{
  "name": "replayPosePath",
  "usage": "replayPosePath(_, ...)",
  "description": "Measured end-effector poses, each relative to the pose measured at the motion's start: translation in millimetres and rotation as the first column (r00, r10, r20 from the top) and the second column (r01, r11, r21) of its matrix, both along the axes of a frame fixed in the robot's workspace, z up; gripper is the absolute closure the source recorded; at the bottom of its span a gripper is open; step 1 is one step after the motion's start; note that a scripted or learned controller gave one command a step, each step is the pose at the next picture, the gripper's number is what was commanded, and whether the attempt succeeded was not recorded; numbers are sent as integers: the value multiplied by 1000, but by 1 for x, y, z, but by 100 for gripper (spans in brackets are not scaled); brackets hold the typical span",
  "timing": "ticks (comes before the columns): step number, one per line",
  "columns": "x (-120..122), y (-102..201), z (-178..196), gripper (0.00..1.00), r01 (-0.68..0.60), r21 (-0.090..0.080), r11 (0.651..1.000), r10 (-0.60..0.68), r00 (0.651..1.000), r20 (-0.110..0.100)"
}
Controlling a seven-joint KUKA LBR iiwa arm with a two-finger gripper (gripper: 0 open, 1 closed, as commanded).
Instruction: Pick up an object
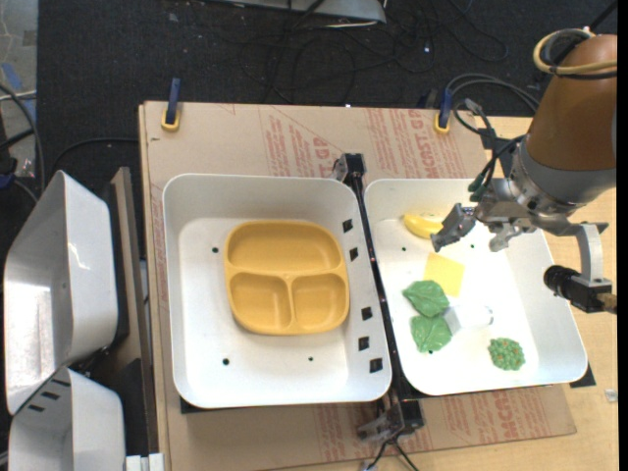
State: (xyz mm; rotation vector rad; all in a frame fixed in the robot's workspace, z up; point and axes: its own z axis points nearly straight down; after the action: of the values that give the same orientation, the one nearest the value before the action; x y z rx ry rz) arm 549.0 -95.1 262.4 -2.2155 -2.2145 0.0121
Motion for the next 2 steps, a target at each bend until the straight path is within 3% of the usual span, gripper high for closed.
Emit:
replayPosePath(1, 2, 0, 6, 0, -2, -1, 1000, 2, 1000, 11)
replayPosePath(2, -7, 4, -53, 0, 1, 0, 1000, -1, 1000, 5)
